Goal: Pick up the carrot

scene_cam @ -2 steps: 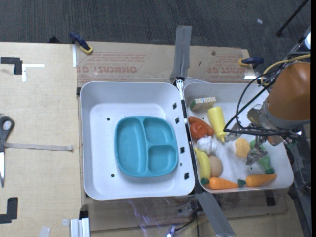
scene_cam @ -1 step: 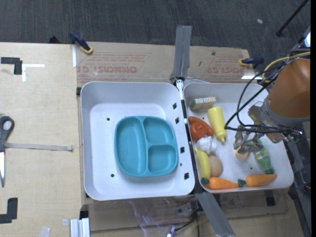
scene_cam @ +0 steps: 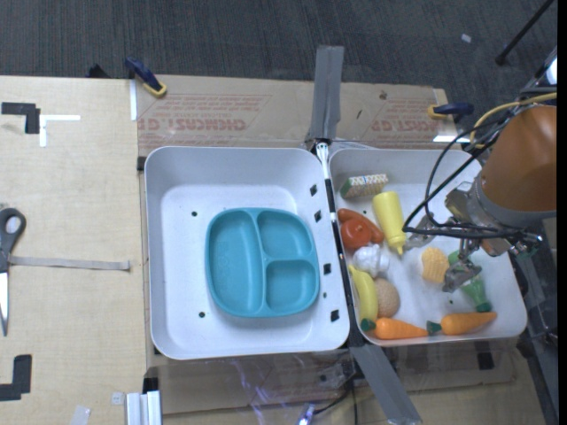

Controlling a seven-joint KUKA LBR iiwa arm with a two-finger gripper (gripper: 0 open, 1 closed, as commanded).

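Right now my gripper (scene_cam: 462,273) hangs low over the right bin (scene_cam: 509,326), and I cannot tell how it is set. Two carrots lie along the near wall: one (scene_cam: 467,322) just below me, another (scene_cam: 399,328) beside the banana (scene_cam: 363,295). I judge this the approach (nothing held); next, drop onto the nearer carrot.
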